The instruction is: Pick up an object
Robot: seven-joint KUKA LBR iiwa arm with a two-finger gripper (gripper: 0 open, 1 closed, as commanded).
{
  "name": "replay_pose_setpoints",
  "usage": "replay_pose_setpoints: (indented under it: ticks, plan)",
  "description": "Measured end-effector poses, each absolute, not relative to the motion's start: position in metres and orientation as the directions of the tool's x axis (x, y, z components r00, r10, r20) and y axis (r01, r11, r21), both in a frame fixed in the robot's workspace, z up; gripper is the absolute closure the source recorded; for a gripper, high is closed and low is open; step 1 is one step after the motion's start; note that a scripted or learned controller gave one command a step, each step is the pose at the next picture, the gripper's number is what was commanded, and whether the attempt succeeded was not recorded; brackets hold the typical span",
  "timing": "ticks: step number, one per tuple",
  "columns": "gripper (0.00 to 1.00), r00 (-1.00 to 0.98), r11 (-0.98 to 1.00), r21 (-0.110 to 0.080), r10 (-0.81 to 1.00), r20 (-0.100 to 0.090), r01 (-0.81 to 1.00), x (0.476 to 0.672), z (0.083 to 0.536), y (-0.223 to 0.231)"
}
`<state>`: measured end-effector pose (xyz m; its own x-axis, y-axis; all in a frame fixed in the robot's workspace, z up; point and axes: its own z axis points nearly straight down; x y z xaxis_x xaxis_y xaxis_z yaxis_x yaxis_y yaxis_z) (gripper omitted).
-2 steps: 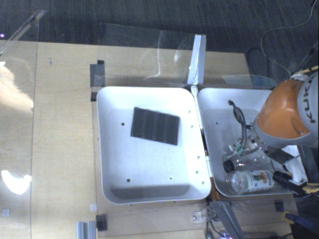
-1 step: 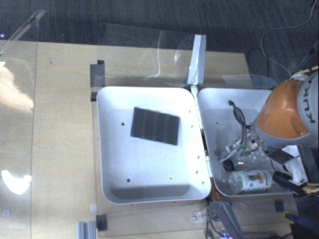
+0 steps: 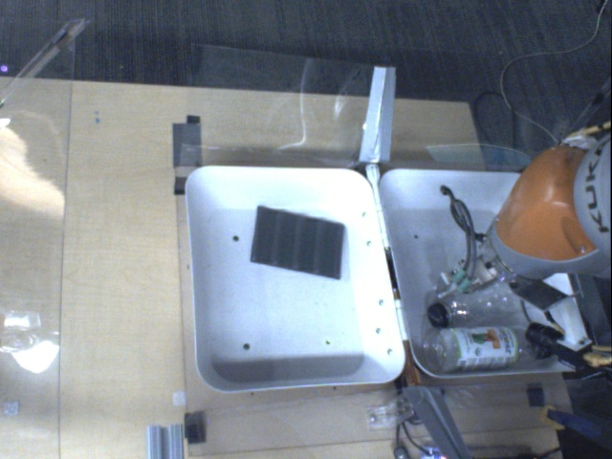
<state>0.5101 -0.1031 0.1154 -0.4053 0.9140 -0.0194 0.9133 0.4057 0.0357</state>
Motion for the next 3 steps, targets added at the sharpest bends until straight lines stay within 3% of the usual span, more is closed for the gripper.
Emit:
replay_pose_setpoints:
  ticks: [1,2,3]
  plan:
    - [0.0,-0.406,0.406,0.035,0.914,-0.019,0.913,0.51,0.115,-0.103]
    - [0.0,-0.175,0.175,0.014,0.985,-0.004,0.984,0.539,0.09,-0.095]
    - [0.0,-0.039,0.039,0.012,0.999,-0.002,0.999,0.616,0.088,-0.095]
